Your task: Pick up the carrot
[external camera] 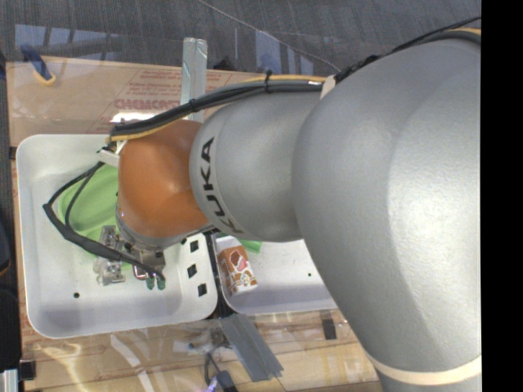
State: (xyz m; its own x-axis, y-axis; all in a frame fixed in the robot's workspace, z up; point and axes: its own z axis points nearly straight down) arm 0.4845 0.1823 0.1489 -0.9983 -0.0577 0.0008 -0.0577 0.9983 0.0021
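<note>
Gripper: we cannot tell whether it is released or clenched, because the wrist's orange band sits directly over it. It hangs low in the left bin, near that bin's right wall. A flat green item lies just behind it, partly under a black cable loop. In the right bin we note a small printed carton close to the divider. The grey arm covers most of that bin.
</note>
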